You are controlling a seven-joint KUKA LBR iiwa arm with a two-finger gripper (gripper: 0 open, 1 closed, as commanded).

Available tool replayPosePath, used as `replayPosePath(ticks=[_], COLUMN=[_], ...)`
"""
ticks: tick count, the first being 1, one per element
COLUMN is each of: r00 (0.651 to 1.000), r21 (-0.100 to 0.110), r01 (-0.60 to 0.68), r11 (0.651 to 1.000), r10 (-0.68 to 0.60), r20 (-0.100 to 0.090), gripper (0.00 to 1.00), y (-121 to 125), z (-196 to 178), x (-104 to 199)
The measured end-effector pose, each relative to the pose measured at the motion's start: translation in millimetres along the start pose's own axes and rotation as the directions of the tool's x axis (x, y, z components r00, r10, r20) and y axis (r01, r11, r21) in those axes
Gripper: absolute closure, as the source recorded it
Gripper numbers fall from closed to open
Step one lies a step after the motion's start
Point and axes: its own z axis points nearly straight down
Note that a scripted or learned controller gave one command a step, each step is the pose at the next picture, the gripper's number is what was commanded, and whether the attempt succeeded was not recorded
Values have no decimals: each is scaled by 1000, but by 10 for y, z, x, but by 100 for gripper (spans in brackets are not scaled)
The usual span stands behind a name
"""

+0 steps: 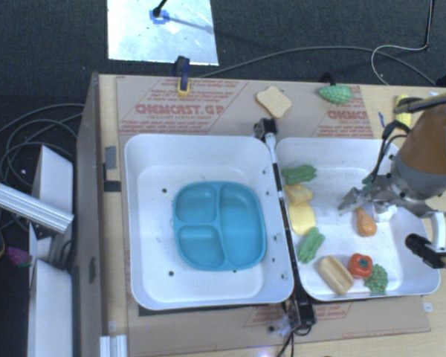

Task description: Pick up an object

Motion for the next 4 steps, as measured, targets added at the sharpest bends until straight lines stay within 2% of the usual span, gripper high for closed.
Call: replayPosePath(ticks=[2,3,4], r00=[1000,1000,1000], r21=[-11,-25,-6], r01=[4,7,2], r11=[1000,1000,1000], r10=[-4,-7,-2], r20=[0,2,0], gripper=[0,0,0], y=[-23,-67,-153], z=[79,98,115], x=[3,-5,-20])
